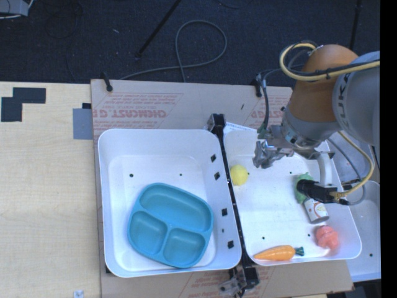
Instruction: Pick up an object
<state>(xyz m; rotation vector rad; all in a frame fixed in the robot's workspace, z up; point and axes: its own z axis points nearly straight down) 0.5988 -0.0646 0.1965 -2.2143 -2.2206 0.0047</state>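
In the right bin (273, 216) a small yellow ball (239, 175) lies near the left wall. My gripper (263, 156) hangs over the bin's upper part, just right of and above the ball, apart from it. Nothing shows between its fingers. A green object (303, 188) and a small bottle (317, 210) lie at the right side, a pink object (327, 236) at the lower right corner, and an orange carrot (276, 252) along the front wall.
The left bin (115, 166) holds a blue divided plate (170, 224). A black divider (224, 185) runs between the two bins. Cables (356, 179) trail from the arm over the right bin's right edge.
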